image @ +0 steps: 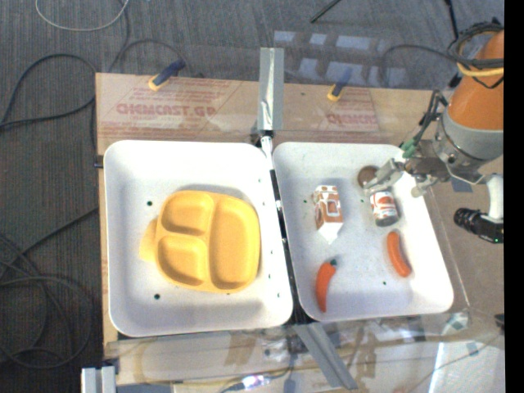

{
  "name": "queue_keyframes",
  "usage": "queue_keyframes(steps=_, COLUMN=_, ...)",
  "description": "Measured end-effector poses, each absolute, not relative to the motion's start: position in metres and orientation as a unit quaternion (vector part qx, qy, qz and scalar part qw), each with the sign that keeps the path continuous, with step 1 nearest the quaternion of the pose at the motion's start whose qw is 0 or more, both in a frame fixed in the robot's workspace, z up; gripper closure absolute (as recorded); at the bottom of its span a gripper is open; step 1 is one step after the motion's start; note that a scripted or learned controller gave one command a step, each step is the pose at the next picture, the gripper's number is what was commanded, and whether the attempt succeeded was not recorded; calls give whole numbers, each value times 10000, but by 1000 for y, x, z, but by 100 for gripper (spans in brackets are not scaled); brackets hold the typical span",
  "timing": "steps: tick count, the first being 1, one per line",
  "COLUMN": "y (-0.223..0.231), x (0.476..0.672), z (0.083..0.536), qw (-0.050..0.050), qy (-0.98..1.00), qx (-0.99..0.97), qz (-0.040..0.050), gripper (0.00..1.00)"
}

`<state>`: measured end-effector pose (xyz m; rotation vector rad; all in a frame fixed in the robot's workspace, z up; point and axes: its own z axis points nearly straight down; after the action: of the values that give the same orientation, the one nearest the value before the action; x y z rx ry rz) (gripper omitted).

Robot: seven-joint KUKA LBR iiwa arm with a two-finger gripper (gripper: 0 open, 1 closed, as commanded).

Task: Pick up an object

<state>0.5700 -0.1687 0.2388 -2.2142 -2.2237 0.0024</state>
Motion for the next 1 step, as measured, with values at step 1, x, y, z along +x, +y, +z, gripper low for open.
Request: queue_keyframes(steps=1, y=-132, x=597, z=113, qw=14, qy=-7579, qx=-6523, qz=-3, gripper=0)
